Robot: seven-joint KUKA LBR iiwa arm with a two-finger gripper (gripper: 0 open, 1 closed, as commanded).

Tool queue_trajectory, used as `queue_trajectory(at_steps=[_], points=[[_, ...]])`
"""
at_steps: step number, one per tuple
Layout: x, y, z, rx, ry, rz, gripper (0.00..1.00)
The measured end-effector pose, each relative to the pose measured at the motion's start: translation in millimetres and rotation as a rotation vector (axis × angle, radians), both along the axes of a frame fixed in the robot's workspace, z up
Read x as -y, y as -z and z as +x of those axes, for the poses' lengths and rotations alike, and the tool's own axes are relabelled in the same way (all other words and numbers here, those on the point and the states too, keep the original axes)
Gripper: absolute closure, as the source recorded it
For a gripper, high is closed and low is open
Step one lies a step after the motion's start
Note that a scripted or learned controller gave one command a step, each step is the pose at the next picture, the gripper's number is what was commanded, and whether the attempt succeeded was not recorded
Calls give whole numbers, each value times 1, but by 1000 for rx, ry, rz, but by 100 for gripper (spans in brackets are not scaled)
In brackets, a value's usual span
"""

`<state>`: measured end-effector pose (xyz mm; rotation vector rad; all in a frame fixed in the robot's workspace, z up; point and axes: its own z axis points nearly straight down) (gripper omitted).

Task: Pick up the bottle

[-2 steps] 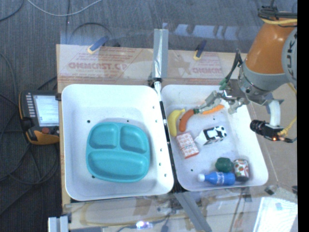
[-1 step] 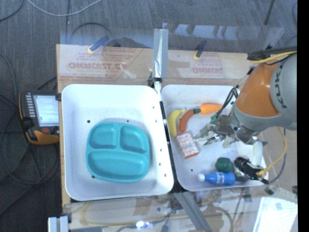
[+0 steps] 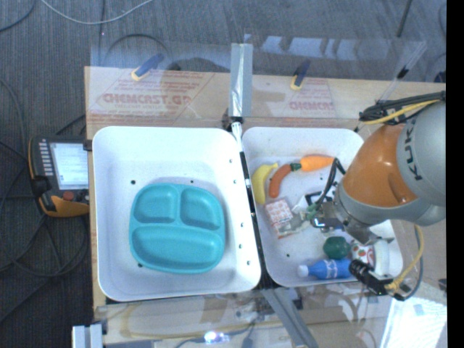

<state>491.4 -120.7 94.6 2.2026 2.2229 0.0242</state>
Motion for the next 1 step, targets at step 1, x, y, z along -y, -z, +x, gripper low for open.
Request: queue_trajectory(at_steps=[1], points=[[32, -122, -7, -22, -124, -4, 0]])
